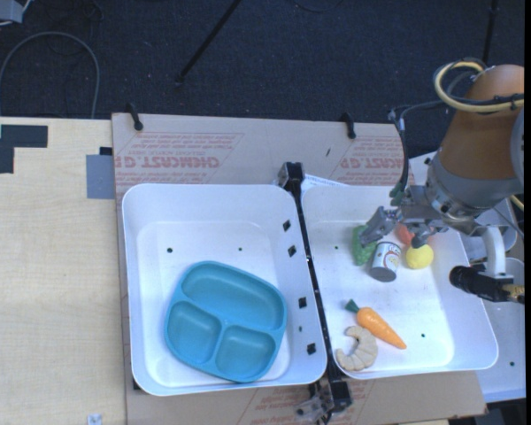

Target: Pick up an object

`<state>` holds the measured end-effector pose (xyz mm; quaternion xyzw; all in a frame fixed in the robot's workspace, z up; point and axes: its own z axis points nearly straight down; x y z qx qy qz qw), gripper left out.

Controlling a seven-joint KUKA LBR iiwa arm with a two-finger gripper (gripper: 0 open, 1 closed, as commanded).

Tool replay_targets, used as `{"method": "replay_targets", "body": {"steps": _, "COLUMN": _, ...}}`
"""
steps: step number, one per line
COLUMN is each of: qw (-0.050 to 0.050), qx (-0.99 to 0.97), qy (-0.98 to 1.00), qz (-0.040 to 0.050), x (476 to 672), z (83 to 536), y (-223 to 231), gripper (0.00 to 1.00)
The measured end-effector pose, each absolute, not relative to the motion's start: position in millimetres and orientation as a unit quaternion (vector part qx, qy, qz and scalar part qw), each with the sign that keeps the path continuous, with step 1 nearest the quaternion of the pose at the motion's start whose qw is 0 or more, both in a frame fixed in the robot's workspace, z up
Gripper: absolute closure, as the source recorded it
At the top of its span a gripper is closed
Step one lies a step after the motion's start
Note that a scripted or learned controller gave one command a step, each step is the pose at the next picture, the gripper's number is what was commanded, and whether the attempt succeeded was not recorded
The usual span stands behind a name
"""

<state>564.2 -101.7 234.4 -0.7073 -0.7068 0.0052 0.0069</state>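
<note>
My gripper [396,226] hangs low over the back of the right bin [465,348], reaching in from the right. Directly under and around it lies a cluster: a green toy [364,243] to its left, a small grey can [386,260] lying tilted just in front, a yellow lemon-like ball [419,256] to the right of the can, and a small red-orange piece [405,234] partly hidden by the gripper. Nearer the front lie an orange carrot [380,325] and a tan croissant-shaped toy [359,349].
The left bin [146,211] holds a blue divided plate [226,320]. A black divider [305,273] runs between the bins. A black fitting [482,282] sticks out past the right bin's right wall.
</note>
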Motion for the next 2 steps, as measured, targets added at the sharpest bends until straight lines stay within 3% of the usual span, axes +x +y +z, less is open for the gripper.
{"method": "replay_targets", "body": {"steps": 1, "qw": 0.002, "qx": -0.707, "qy": -0.707, "qz": 0.0011, "x": 566.5, "z": 242, "y": -102, "gripper": 0.00}}
{"method": "replay_targets", "body": {"steps": 2, "qw": 0.004, "qx": -0.707, "qy": -0.707, "qz": 0.0025, "x": 567.5, "z": 182, "y": -93, "gripper": 0.00}}
